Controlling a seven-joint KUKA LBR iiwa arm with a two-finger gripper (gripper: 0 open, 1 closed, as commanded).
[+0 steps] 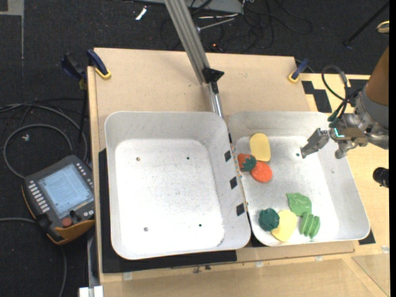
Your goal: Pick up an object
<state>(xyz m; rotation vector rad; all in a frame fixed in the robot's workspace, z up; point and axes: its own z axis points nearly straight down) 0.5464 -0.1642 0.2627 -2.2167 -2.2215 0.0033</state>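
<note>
The gripper (320,142), jaws wide and holding nothing, hangs above the right bin's (346,184) far edge. The toys (291,218) crowd its near edge; closing there may catch two or push them apart.

One fixed camera hangs above the bench (185,82), looking down at a slant; it stands far enough off to take in both white bins, the left bin (167,184) and the right bin (334,184), whole (with dark floor (37,54) beyond the bench's far and left edges); the arm (377,98) enters from the right side.
</note>
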